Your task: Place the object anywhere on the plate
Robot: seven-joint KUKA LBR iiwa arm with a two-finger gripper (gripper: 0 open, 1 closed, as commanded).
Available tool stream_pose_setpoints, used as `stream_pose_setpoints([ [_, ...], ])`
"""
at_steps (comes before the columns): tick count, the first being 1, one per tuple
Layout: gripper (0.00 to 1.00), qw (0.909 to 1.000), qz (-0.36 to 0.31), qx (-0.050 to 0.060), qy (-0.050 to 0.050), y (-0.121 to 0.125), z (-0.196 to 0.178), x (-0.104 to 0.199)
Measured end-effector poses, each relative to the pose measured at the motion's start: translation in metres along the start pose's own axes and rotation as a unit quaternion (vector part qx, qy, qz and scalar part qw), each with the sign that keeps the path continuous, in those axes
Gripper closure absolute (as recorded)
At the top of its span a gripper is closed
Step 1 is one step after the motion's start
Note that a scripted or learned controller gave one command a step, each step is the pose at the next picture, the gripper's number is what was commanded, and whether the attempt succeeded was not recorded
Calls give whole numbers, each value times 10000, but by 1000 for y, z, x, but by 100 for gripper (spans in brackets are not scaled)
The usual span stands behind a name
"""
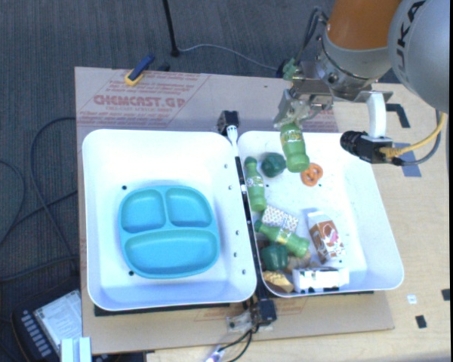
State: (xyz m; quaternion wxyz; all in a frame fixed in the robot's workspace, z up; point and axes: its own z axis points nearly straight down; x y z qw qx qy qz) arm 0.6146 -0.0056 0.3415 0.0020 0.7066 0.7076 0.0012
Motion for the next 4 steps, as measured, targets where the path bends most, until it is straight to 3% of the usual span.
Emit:
stream_pose_setpoints([
  [1, 100, 10000, 0, 39, 3, -53, 69, 35],
  [2, 100, 10000, -2, 30, 2, -103, 82, 92],
  [3, 100, 10000, 2, 44, 1, -96, 178, 129],
  [4, 0, 10000, 7, 37, 2, -95, 177, 129],
])
